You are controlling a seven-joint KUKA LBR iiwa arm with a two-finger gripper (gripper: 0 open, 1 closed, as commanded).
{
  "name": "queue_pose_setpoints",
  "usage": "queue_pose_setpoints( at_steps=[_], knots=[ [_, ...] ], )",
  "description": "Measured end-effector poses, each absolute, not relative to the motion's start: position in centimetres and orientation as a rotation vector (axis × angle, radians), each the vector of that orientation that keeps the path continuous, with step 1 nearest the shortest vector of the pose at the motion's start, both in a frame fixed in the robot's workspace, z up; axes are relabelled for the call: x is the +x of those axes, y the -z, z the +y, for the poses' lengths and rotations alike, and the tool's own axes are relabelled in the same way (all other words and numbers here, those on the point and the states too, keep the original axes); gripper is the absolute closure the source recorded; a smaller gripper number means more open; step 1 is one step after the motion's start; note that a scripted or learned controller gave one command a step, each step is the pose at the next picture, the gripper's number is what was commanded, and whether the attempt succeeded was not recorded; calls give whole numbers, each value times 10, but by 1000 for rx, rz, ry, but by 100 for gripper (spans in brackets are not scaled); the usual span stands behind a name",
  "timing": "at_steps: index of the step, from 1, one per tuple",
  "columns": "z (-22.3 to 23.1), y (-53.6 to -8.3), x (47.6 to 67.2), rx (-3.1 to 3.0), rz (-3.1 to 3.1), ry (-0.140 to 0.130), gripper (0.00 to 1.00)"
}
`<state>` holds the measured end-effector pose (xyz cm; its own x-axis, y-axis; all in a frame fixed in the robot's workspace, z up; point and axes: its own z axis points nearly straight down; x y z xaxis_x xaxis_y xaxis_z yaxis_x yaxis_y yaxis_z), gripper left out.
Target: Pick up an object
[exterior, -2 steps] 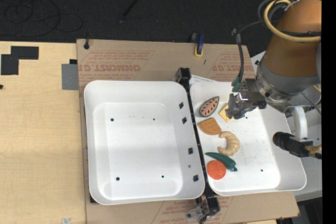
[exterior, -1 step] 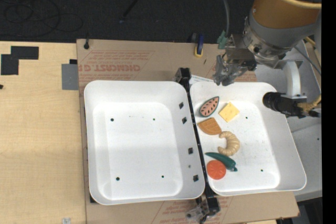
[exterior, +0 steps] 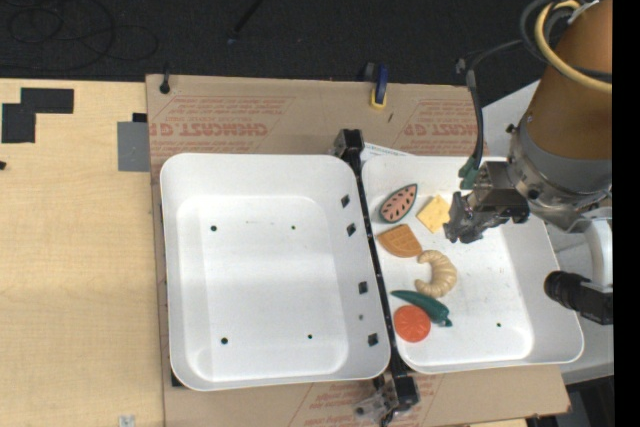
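Cheese wedge (exterior: 434, 213) lies in the right bin (exterior: 520, 340) just left of the claw (exterior: 462, 227), whose opening I cannot tell; crowded toast (exterior: 399, 241), croissant (exterior: 437, 272) nearby risk a nudged, missed grasp.

Wooden bench (exterior: 70, 245) bears cardboard sheet (exterior: 260, 115) under two bins (exterior: 185, 265).

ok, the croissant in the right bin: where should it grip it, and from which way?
Probably the croissant at its thick middle, coming straight down from above. It lies flat in the right bin as a curved crescent, so closing across the narrow width of the arc should fit best. The orange wedge and green pepper sit close by its ends, so stay off those.
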<state>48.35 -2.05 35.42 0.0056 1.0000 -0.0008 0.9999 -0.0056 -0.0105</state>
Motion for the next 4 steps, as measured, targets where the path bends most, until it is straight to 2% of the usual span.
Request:
queue_pose_setpoints(
  at_steps=[1,2,3,4],
  knots=[
    [28,-430,538,-2219,-2230,8,100],
    [112,-464,571,-2211,-2230,4,100],
    [185,-520,575,-2212,-2230,5,100],
    [247,-538,559,-2211,-2229,-1,100]
  ],
)
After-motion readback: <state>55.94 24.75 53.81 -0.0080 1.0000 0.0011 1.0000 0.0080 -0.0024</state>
